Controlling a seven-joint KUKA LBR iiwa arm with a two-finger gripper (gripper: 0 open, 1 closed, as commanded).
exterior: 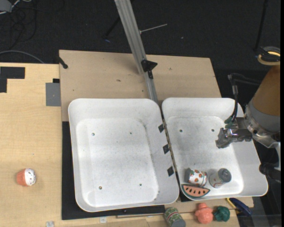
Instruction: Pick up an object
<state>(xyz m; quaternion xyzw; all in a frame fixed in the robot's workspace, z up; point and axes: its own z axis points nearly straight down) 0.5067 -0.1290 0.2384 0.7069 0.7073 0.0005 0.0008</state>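
Gripper (223, 139): one, at the end of the arm (267, 103), over the right part of the right bin (199, 105), well apart from the objects below it in view. Whether it is apart or together cannot be told.

Bins: two, shallow, white, side by side. The left bin (113, 108) shows a bare speckled floor.

Objects in the right bin: three, gathered at its near edge.
- One small white cup (197, 177) with red and green markings, lying tilted.
- One grey round can (222, 176), just beside the cup on its right.
- One watermelon slice (196, 191), red with a green rind, lying at the bin's near rim beneath the cup.

Objects on the bench in front of the right bin: one dark green can (173, 216), one pink lumpy toy (204, 213), one green toy (221, 213), all close together.

Far left on the wooden board (23, 126): one orange and white ball (26, 177), alone.

Open room: the right bin's floor between gripper and objects is free; all three objects lie close against the near wall.
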